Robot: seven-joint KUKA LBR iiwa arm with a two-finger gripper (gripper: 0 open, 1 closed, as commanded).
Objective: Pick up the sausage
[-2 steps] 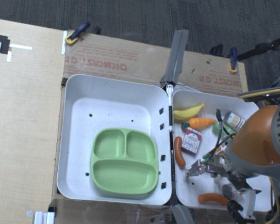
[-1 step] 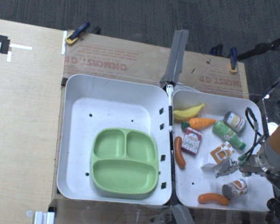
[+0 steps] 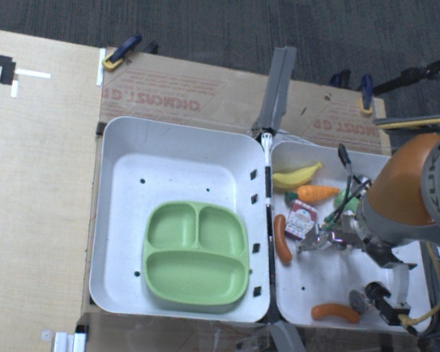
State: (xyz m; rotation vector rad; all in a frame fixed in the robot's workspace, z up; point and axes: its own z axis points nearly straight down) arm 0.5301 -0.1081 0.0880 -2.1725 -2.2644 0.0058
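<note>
Illumination is even and moderately bright from overhead, with no strong glare on the white bins [image 3: 110,196]. Shadows are soft and short, the most visible lying under the green plate [image 3: 196,254]. Focus is slightly soft overall; the arm [image 3: 414,192] appears mildly blurred.

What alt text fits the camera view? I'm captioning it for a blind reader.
The gripper hangs low in the right bin beside the sausage, a small carton, carrot and banana. The left bin holds a green divided plate.

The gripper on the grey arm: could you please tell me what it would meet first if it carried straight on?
Probably the small red-and-white carton just left of the gripper, then the reddish-brown sausage; depth is unclear.
</note>
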